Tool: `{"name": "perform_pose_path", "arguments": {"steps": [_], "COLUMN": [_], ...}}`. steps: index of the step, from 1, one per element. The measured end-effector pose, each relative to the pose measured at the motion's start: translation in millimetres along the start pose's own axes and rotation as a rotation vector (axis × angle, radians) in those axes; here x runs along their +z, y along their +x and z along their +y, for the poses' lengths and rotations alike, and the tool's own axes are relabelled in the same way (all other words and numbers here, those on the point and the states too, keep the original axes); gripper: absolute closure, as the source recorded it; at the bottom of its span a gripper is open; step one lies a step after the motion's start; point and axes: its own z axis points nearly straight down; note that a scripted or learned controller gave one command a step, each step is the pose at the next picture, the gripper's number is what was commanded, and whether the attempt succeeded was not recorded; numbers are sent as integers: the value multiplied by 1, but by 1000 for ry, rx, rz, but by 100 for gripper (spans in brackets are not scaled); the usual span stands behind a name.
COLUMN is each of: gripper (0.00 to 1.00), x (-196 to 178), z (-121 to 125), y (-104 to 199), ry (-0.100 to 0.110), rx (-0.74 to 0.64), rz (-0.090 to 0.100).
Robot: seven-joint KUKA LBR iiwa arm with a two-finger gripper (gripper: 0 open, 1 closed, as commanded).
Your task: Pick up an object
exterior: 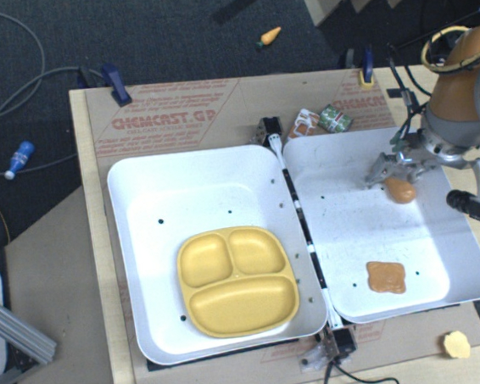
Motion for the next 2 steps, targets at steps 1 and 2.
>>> {"name": "perform_pose_path", "arguments": {"steps": [1, 2], "gripper": [100, 100], "x": [-12, 0], "z": [1, 35], "y": [0, 70], "ry": [-3, -3], "rx": [-3, -6], "rz": [-6, -5]}}
